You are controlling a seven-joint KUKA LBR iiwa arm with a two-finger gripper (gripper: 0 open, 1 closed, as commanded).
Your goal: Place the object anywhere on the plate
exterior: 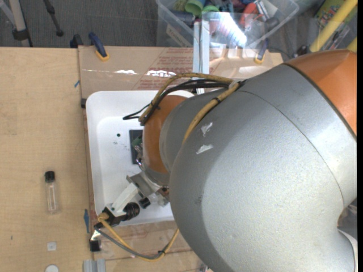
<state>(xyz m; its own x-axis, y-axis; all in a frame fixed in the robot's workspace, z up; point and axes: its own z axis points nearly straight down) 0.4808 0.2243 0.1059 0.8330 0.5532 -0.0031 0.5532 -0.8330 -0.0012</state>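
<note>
Plywood bench top (34, 123), pale, takes the left side. A small clear vial (51, 191) with a black cap lies flat on it, well apart from the bin.

A blue clamp (100, 47) sits at the far corner of a brown cardboard sheet (130, 64) that runs under the bin.

White bin (93, 152): left wall, far left corner and part of the floor are visible; the rest is covered by the arm. On the bin floor lies a dark flat item (135, 143) with a bit of green at its edge. Its right side is hidden under the arm, so its shape cannot be made out. This is the one candidate for the task object; it rests on bare bin floor.

Grey arm (266, 174) reaches in from the right and hangs over the bin, with the orange band (161, 115) above the wrist just beside the dark item.

Gripper state: cannot tell, the arm's bulk is in the way.

Beyond the bench, at the top, stands a clear plastic tub (227, 10) of mixed coloured toys.
</note>
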